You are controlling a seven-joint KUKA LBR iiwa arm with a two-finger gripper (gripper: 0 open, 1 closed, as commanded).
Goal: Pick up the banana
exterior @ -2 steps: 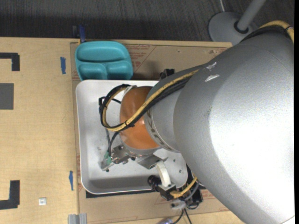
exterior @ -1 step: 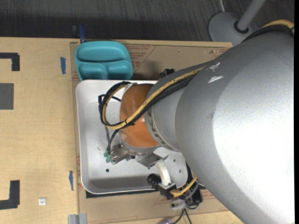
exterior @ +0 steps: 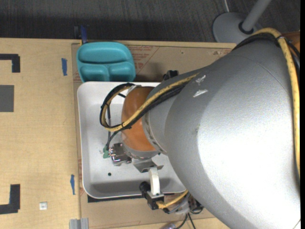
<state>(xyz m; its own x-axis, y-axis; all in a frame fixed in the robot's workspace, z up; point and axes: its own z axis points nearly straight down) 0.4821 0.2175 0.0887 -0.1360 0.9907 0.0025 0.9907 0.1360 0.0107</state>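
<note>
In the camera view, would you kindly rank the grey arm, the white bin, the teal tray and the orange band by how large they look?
1. Grey arm, though it is nearest the camera, which inflates it.
2. White bin, partly covered by the arm.
3. Teal tray and orange band look alike; the band is partly hidden, so I won't rank them.

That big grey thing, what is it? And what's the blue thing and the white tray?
The big grey thing is a robot arm with an orange band near its wrist. A camera above the bench looks down on it. The arm reaches in from the right and leans over a shallow white bin, hiding most of it. Black and yellow cables loop beside the arm. The blue thing is a teal plastic tray behind the bin. I cannot see the arm holding anything.
</note>
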